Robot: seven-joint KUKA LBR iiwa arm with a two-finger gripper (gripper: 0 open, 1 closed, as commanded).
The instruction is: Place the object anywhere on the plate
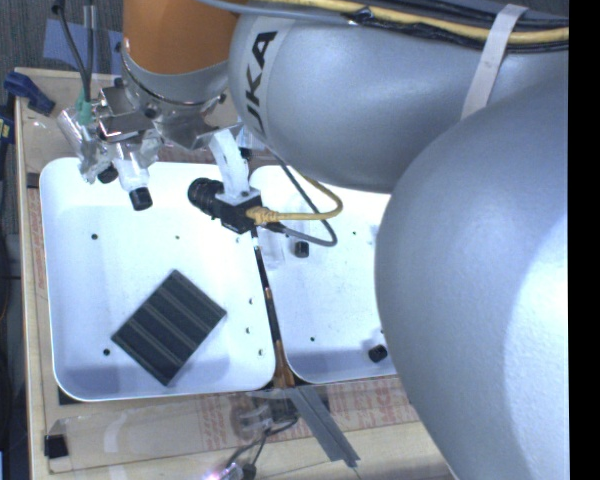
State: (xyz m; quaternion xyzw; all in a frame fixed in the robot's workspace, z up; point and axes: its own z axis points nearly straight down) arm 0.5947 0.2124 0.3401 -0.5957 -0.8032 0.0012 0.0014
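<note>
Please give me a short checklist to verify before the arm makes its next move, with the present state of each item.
1. Gripper is above the left bin, near its far corner: ok.
2. Something held between the jaws: not ok, nothing there.
3. Jaws apart, ready to grasp: ok.
4. Dark ribbed slab lies flat in the left bin, well away from the gripper: ok.
5. Whether this slab is the plate or the object: cannot tell.
6. Right bin is largely hidden by the arm: cannot tell what it holds.

Two white bins [75, 368] [325, 363], one dark ribbed plate [170, 326], one arm [400, 98], one gripper [120, 186].
</note>
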